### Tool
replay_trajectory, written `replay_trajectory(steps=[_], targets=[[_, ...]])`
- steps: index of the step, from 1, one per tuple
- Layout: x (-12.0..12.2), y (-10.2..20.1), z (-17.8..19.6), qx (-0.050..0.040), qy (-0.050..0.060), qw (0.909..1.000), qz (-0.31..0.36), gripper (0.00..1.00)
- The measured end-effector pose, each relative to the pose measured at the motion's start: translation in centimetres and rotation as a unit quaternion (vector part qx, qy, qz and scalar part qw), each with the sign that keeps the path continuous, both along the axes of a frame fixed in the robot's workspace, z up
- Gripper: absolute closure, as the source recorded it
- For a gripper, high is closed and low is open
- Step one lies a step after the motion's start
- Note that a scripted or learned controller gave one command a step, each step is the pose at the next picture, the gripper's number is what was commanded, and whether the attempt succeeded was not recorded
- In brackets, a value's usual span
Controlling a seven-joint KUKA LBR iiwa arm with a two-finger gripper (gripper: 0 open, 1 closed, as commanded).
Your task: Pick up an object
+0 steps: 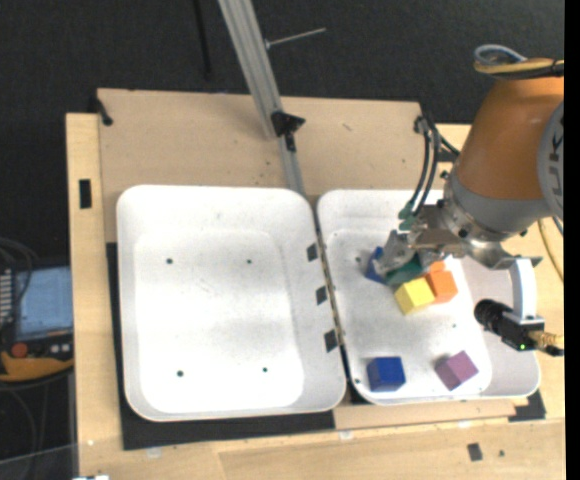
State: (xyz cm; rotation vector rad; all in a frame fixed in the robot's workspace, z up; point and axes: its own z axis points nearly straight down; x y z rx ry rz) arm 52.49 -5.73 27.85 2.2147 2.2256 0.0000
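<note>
we see the claw point(407, 253) low in the right bin point(490, 388), yellow cube point(413, 295) at its 6 o'clock; we cannot tell its grip.

Blocks in the right bin

A yellow cube point(413, 295) and an orange cube point(441, 283) touch near the bin's middle, with a green piece point(402, 268) and a blue piece point(374, 266) just left of them. A blue cube point(386, 372) and a purple cube point(456, 369) sit apart along the near edge.

Two bins sit side by side; the right bin point(355, 223) holds several blocks point(414, 296), two point(386, 372) near its front edge.
</note>
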Motion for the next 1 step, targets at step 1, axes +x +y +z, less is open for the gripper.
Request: replay_trajectory(steps=[1], targets=[[2.46, 5.18, -1.87, 0.0006, 0.001, 1.0, 0.001, 1.0]])
